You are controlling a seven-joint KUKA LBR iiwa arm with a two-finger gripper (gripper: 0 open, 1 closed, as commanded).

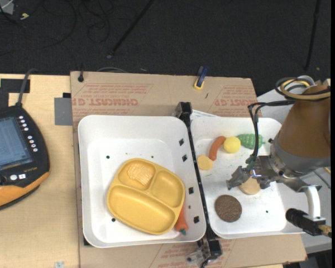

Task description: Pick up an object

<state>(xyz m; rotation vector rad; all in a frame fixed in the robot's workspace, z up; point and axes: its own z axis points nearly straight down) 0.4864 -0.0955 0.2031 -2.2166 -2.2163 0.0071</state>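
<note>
Cardboard lines the bench under two white bins, and over the right bin [271, 219] the grey arm leans in, its gripper [244, 178] low beside a tan round piece [250, 187]; whether those fingers are apart or closed, I can't tell from here. Around it sit a brown disc [228, 208], a red sausage [216, 147], a yellow ball [231, 144] and something green [249, 140], while the left bin [95, 149] carries a yellow divided tray [148, 197] with an orange carrot [181, 221] at its edge.

Black carpet [156, 27] strewn with cables [131, 21] lies beyond a pale wooden bench [39, 228] under cardboard sheet [156, 96]
</note>
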